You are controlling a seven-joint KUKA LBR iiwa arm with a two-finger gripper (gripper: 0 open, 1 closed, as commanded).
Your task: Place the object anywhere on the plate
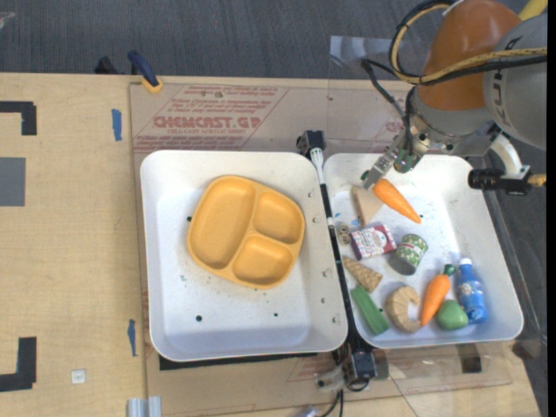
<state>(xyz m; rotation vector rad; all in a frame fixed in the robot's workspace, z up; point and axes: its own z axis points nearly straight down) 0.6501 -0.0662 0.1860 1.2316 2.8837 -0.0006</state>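
Plate (246,231), yellow with three compartments, lying in the left white bin (165,259), nothing on it. Right of the plate, across the bins' shared rims, the right bin (502,259) crowded with toy food. Nearest the plate: a tan wedge (367,205), a purple packet (372,241), a cone (363,274) and a green stick (371,311). Further right of the plate, an orange carrot (397,198), tilted, just under the gripper (375,177) and possibly touching it, though too blurred to say. Gripper open or closed: cannot tell at this slant. Furthest from the plate, a smaller carrot (436,295) and a blue bottle (470,289).
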